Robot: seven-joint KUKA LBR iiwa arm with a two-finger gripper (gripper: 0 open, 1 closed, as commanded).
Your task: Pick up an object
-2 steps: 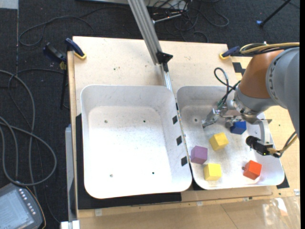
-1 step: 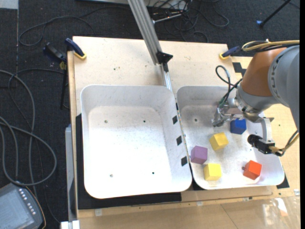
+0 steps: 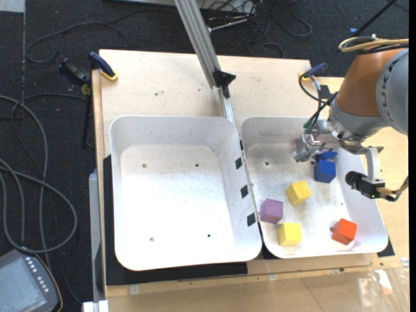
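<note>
The tool (image 3: 304, 149) hangs low over the far part of the right bin (image 3: 370, 242), at the end of the grey arm (image 3: 374, 99) with its orange band that comes in from the right. Whether it is open or closed cannot be told from this angle, as its tip is small and partly lost against the bin floor. A blue block (image 3: 324, 169) sits just beside the tool, on the side nearer the camera and a little to the right, partly under the wrist; no contact between the two can be made out.

Further toward the front of the same bin lie four more blocks. A yellow block (image 3: 299, 192) rests near the middle of the bin, with a purple block (image 3: 272, 210) just beside it toward the dividing wall. A second yellow block (image 3: 289, 234) lies near the front rim, close to the purple one. An orange-red block (image 3: 344, 231) sits apart from these in the front right corner.

The left bin (image 3: 123, 135) stands right beside the right one, their rims meeting along the middle. Both rest on a pale tabletop (image 3: 162, 77). A slanted metal rail (image 3: 198, 34) runs down from the top of the view to the spot where the bins meet. Blue and yellow clamps (image 3: 103, 65) grip the tabletop's far left corner. Dark carpet with loose cables (image 3: 39, 174) lies to the left.
</note>
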